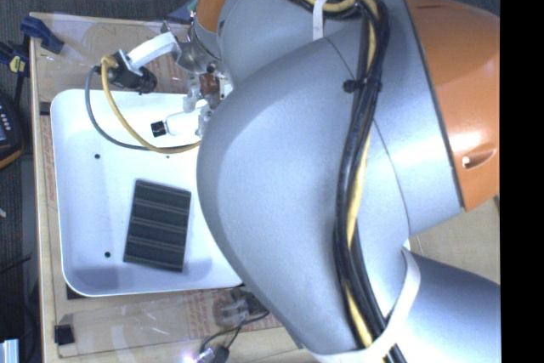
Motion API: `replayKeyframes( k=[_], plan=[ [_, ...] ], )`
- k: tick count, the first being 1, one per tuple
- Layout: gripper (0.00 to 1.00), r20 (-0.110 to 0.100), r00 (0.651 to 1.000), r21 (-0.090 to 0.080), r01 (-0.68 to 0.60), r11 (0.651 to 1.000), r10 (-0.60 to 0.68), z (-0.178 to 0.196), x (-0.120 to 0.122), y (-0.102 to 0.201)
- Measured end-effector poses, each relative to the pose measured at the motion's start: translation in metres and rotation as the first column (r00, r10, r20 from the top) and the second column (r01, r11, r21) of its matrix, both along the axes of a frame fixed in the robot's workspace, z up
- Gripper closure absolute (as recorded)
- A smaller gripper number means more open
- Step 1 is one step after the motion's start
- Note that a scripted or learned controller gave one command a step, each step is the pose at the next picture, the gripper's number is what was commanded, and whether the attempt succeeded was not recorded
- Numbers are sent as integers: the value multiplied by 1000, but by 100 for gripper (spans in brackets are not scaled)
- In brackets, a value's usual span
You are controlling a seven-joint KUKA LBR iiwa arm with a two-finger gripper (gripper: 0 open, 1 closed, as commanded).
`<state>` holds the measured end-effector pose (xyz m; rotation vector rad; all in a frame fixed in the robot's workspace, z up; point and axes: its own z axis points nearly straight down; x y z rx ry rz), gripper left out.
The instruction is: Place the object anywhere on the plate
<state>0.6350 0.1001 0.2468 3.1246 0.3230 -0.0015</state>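
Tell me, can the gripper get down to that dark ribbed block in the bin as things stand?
Probably yes. The dark ribbed block lies flat on the white bin floor with bare floor all round and nothing on top. The gripper sits over the same bin's far end, a yellow cable looping nearby.

No text, label, brand, number or sign could be read anywhere: none on the grey arm, the white bin, the dark ribbed block or the worktop.
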Motion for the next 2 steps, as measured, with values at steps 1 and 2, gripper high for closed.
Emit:
replayKeyframes(
  k=[1,2],
  plan=[
    [100,-6,1000,-1,-24,1000,24,-98,3,33],
    [100,0,998,1,-69,998,69,-153,-64,60]
  ],
)
